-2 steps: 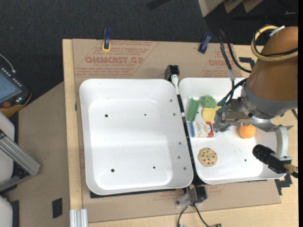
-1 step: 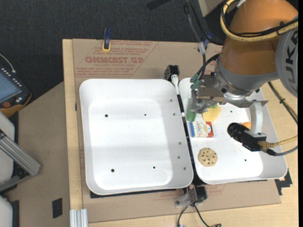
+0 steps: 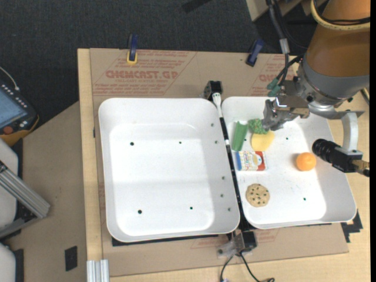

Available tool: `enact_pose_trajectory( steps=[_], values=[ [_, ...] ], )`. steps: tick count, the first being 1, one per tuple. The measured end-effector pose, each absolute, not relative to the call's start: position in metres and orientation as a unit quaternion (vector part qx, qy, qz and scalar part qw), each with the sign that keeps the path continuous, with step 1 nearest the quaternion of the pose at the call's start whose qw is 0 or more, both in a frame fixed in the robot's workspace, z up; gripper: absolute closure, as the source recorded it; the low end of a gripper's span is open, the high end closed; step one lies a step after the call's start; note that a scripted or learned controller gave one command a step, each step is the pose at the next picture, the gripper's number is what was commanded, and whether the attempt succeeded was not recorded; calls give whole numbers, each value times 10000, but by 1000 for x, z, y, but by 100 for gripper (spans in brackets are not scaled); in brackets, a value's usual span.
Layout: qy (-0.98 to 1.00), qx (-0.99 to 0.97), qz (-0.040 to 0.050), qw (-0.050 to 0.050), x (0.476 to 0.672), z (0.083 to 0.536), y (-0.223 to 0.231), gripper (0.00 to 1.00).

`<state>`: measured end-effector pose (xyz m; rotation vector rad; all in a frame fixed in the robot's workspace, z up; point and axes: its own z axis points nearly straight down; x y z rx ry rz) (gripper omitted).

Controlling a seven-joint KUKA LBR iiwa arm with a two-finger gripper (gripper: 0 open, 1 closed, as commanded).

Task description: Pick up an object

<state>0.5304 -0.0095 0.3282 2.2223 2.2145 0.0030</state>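
Note:
The right white bin (image 3: 329, 207) holds several small items. A green cylinder (image 3: 239, 136) lies near its left wall, with a yellow piece topped in green (image 3: 262, 139) beside it. Below them rests a small white, red and blue carton (image 3: 251, 161), and a brown cookie (image 3: 257, 195) sits nearer the front. An orange ball (image 3: 305, 161) lies to the right. My gripper (image 3: 272, 121) hangs over the back of this bin, right above the yellow piece and its green top.
The left white bin (image 3: 117, 157) sits alongside, its rim meeting the right bin's at the middle. A black cylindrical part (image 3: 332, 151) juts in over the right bin's right edge. Clamps (image 3: 133, 50) hold the cardboard base at the back.

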Motion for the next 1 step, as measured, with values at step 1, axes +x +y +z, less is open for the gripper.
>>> enact_pose_trajectory(
  steps=[1],
  values=[
    [7085, 7057, 18, 13, 513, 368, 31, 100]
  ],
)
